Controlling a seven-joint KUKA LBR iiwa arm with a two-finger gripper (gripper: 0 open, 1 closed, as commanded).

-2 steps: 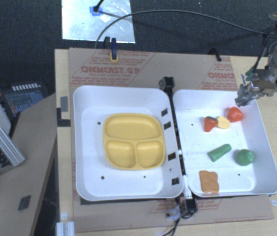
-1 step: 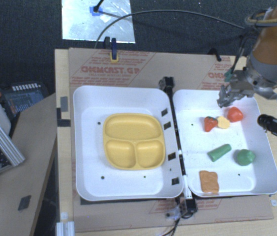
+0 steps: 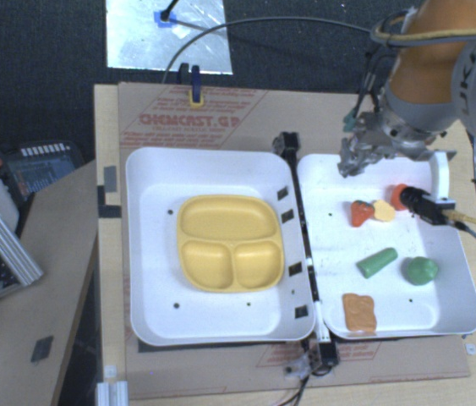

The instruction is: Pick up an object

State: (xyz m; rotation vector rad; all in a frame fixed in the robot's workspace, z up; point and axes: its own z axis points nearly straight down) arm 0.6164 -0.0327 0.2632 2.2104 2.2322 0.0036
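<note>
The right bin (image 3: 449, 311) holds several small toys. A red piece (image 3: 361, 214) touches a yellow piece (image 3: 383, 211), and another red piece (image 3: 400, 195) lies just right of them. Nearer the front lie a green cylinder (image 3: 377, 261), a round green piece (image 3: 421, 270) and an orange-brown slab (image 3: 359, 312). My gripper (image 3: 352, 164) hangs over the bin's far left corner, up and left of the red and yellow pieces, with nothing seen in it.
A yellow divided plate (image 3: 227, 242) sits in the left bin (image 3: 149, 311). A black divider (image 3: 298, 227) separates the two bins. A black fitting with a cable (image 3: 424, 206) reaches over the right bin beside the far red piece.
</note>
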